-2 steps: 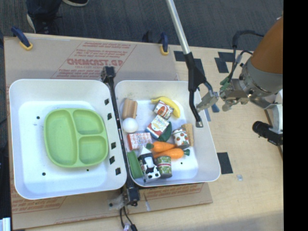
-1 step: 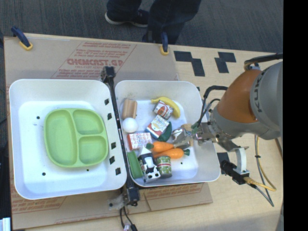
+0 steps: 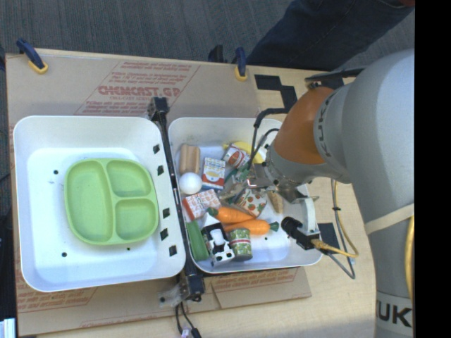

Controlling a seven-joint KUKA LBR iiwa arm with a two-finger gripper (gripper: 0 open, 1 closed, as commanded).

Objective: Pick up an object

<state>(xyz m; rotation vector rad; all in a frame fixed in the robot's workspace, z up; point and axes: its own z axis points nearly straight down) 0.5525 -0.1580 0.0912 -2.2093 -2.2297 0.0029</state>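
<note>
The right bin (image 3: 211, 127) holds a heap of toy foods. Among them are an orange carrot (image 3: 244, 218), a white egg (image 3: 190, 183), a tan bread roll (image 3: 188, 158), a small red and white carton (image 3: 213, 171), a green-labelled can (image 3: 241, 246) and a black and white cow-patterned piece (image 3: 220, 248). My gripper (image 3: 254, 183) reaches down from the right into the middle of this heap, just above the carrot and beside a patterned packet (image 3: 251, 203). The wrist hides what lies under it.
In the left bin (image 3: 28, 245) lies a green divided plate (image 3: 110, 201). A yellow piece (image 3: 239, 148) sits near the right bin's far wall, and a green stick (image 3: 194, 239) at its front left. Black clips (image 3: 159, 107) join the bins along the middle.
</note>
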